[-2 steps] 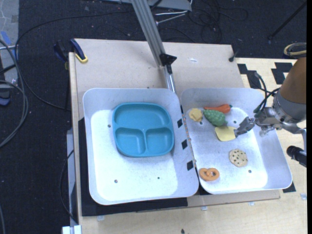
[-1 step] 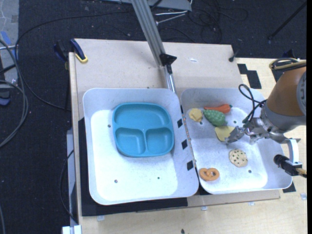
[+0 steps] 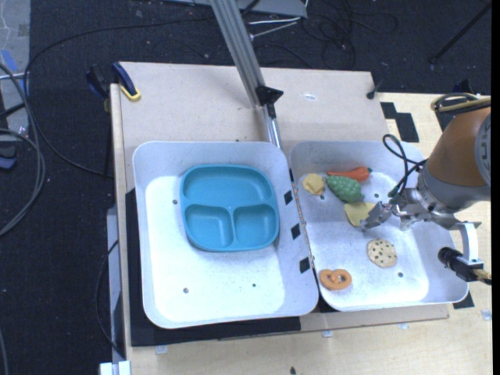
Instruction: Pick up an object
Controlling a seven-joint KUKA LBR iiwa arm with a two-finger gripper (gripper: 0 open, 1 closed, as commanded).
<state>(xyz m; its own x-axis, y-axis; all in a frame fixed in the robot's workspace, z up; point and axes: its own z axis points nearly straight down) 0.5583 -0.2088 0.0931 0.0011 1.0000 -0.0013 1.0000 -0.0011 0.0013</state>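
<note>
The right bin (image 3: 414, 287) holds several small toy foods. A green vegetable (image 3: 344, 186) lies by an orange carrot (image 3: 349, 173), with a pale yellow piece (image 3: 313, 183) to their left. A yellow wedge (image 3: 358, 212) sits lower, a round cookie (image 3: 381, 252) below it, and an orange pretzel (image 3: 335, 279) near the front. My gripper (image 3: 376, 216) reaches in from the right, low over the bin, its tip right beside the yellow wedge. The arm's orange band (image 3: 461, 151) is above it.
The left bin (image 3: 156, 287) carries a blue divided tray (image 3: 230, 208). A grey metal pole (image 3: 238, 41) slants down from the top to the seam between the bins. Black cables hang near the wrist at the right.
</note>
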